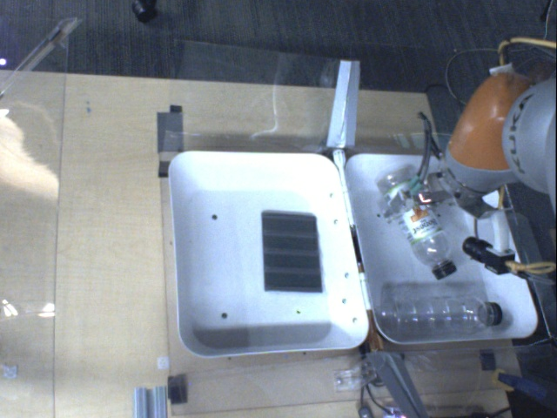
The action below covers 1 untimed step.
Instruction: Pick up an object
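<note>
The left bin (218, 233) lies wide open around its dark pad (291, 251); two clear bottles (422, 225) (439, 310) crowd the right bin (370, 233).

Wooden bench (104, 259) bears two white bins (200, 233) side by side.

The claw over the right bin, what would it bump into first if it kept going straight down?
Probably the small clear bottle with the black cap. The claw hangs right above its upper end in the right bin. Height is hard to judge from this slanted view.

Pale wooden bench (96, 233) on dark carpeted floor (261, 7).
</note>
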Each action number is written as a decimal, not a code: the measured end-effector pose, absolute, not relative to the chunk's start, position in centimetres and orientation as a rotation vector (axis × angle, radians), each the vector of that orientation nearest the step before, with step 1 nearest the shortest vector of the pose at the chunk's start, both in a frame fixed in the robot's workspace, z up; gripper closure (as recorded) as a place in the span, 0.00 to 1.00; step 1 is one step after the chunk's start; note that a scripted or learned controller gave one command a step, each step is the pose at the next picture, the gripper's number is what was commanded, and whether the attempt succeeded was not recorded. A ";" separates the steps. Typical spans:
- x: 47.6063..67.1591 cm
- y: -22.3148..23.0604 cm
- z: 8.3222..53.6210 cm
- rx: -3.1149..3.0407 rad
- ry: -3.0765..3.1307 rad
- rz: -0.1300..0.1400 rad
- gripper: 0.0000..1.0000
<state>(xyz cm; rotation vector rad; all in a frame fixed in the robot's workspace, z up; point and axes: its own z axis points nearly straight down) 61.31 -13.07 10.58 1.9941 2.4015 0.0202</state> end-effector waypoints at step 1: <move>63.8 -7.4 18.6 1.858 2.527 0.007 1.00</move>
